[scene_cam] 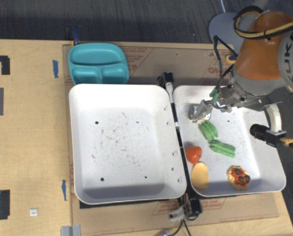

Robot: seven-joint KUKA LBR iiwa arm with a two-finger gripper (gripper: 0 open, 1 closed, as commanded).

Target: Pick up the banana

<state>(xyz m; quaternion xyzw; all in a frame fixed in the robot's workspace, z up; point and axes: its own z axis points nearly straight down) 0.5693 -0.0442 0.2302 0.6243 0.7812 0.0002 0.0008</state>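
Jaws of the gripper (pixel 200 111) cannot be judged as spread or closed from this slanted overhead view; the metallic fingertips hang over the upper left part of the right bin (pixel 264 187), and nothing is seen between them. Arm (pixel 262 48): grey body with an orange band above the wrist, reaching in from the right and covering the bin's upper right corner. Contents of the right bin: two green, pod-like vegetable pieces, one (pixel 208 130) just below the gripper, the other (pixel 222 148) lower and to its right; a small red-orange item (pixel 193 154) near the bin's left wall; a pale yellow, rounded fruit (pixel 200 175) just below it, near the front edge, the only yellow piece visible and the likeliest match for the banana, though its shape is too stubby to confirm; and a round orange-and-dark patterned object (pixel 238 176) toward the front right corner. Left bin (pixel 82 146): white, with faint scuff marks. Teal divided tray (pixel 98 63): lies on the bench beyond the left bin.
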